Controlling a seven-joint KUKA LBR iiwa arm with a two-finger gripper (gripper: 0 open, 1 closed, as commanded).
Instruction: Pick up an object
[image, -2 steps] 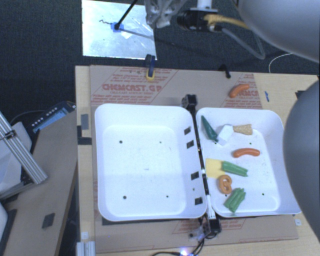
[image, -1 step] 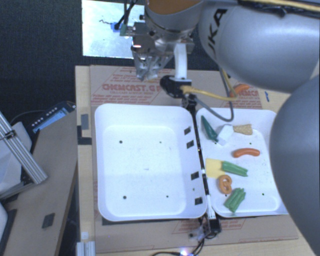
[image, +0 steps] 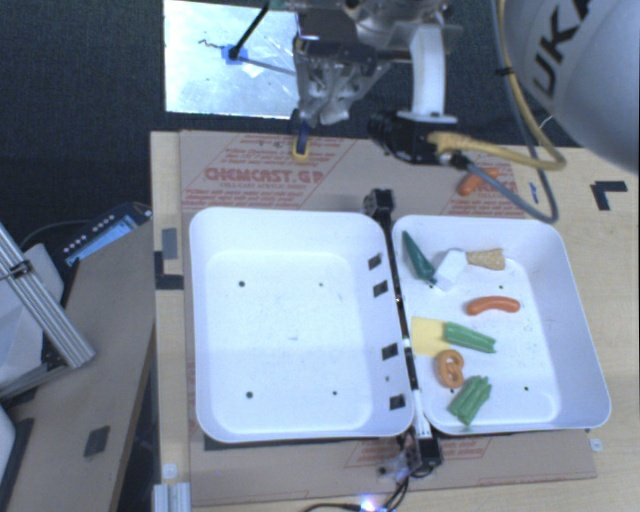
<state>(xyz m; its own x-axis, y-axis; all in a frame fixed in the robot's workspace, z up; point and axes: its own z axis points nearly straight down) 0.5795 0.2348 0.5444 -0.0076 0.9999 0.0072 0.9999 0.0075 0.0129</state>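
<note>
We see a pale wood tabletop (image: 120, 300) carrying a brown printed board (image: 262, 170), and on that board two white bins sit side by side, touching along a black hinge strip (image: 395, 300). The left bin (image: 210, 240) and the right bin (image: 580, 340) cover most of the board. An orange piece (image: 468, 184) lies on the board just behind the right bin. Grey cables (image: 520, 195) trail across the board near it.

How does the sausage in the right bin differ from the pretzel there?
The sausage is red-orange, one long solid piece lying nearly level; the pretzel is paler orange, a rounded loop with holes. The sausage lies higher in the view, the pretzel lower, near the green pieces. Both rest loose in the right bin.
</note>
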